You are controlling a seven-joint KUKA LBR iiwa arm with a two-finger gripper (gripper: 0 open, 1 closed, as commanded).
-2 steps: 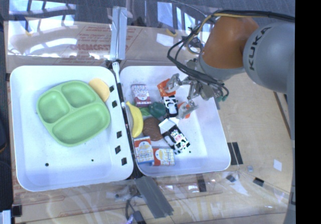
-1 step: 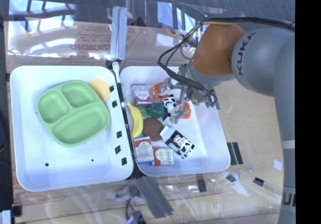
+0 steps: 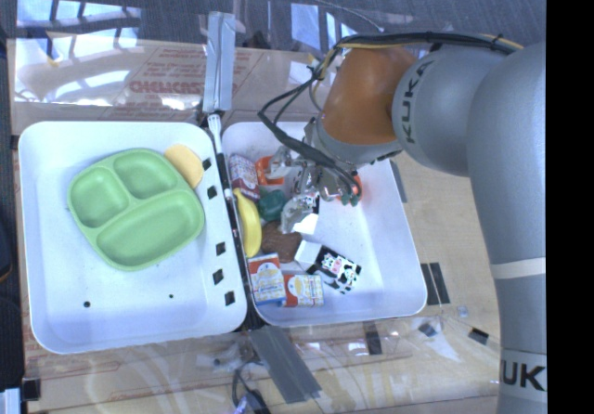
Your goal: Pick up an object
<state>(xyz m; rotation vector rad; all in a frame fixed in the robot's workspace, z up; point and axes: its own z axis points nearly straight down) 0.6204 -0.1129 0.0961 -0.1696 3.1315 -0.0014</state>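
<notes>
Right bin [image 3: 390, 245] | fingers [image 3: 304, 203] just above banana [image 3: 249, 225], clutter

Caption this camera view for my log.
Gripper low over clutter in right bin; green tray in left bin.

**Arm over the right bin, above a pile of small objects**

The grey arm [image 3: 464, 97] reaches in from the right, its orange band [image 3: 364, 97] over the right bin [image 3: 394, 259]. The gripper [image 3: 304, 203] hangs low among the clutter near the bin's left half; its fingers are too mixed with the objects to read. A banana [image 3: 249, 222] lies along the bin's left wall. Two small cartons [image 3: 283, 284] sit near the front edge, a black-and-white spotted toy [image 3: 336, 268] just right of them. The left bin [image 3: 56, 291] holds a green divided plate [image 3: 137, 208], with a yellow object [image 3: 186, 161] touching its upper right rim.
</notes>
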